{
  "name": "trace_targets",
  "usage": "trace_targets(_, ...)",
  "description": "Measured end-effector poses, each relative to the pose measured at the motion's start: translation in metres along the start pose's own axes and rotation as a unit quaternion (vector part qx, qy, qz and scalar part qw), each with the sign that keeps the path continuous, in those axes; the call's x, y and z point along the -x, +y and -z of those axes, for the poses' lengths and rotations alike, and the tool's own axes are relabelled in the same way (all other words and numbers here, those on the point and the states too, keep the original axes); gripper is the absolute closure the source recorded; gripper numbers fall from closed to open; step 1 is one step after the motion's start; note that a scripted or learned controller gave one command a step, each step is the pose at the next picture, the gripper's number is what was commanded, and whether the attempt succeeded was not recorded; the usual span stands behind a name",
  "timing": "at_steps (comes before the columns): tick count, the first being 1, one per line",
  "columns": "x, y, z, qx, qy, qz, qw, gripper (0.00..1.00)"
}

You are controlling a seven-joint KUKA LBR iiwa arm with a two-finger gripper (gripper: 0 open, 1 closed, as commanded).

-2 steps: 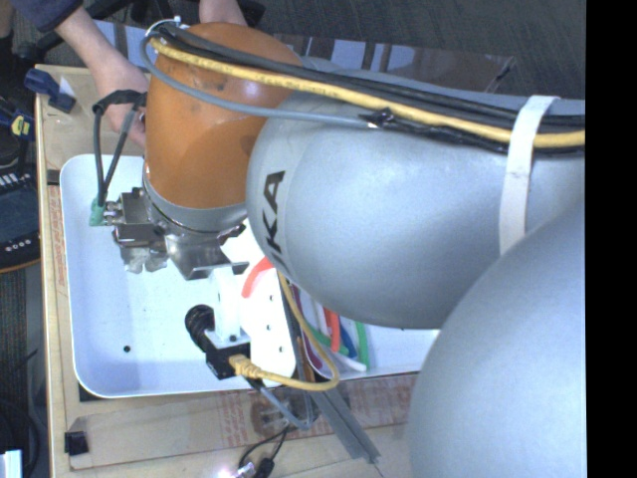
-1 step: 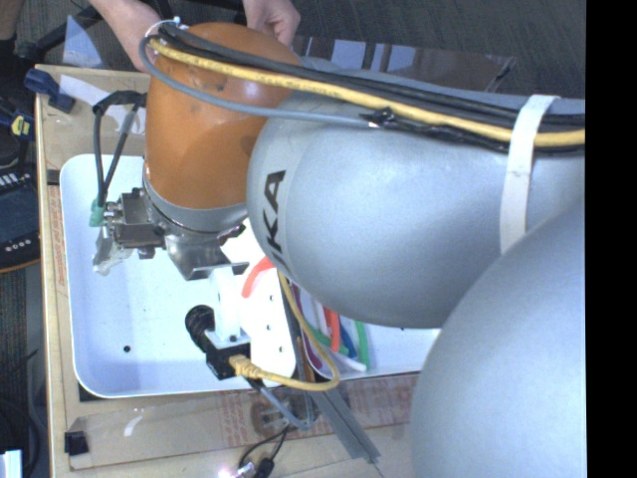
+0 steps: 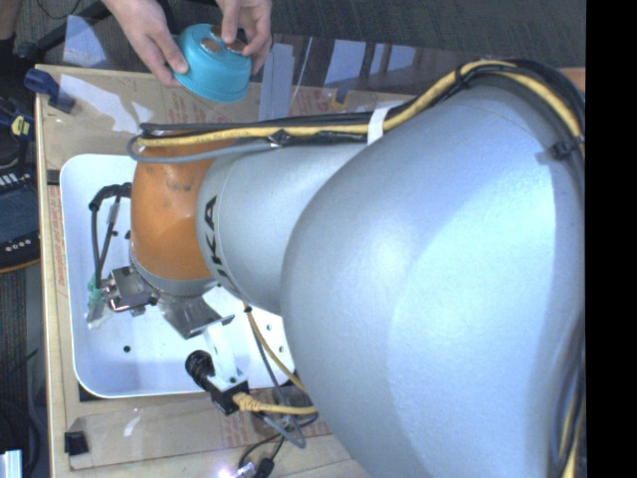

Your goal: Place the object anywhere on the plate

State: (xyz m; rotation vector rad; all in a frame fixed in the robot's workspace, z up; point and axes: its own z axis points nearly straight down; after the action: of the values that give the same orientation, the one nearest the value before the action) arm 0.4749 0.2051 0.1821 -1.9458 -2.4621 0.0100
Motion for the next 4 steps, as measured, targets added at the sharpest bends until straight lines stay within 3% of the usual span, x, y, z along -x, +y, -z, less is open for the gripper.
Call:
trace_targets(1,-0.001,0.0,0.009,-0.001,0.0,0.002,1.0,1.0)
trace_targets(2,0.148,-0.033,0.008,0.001,0.0,0.063,0.998,1.0)
trace_targets(3,0.148,-0.033,0.008,0.002,0.001,0.064,0.998,0.0)
trace_targets(4,0.076,0.006,-0.078,0.008,0.0,-0.011,0.9999,0.0)
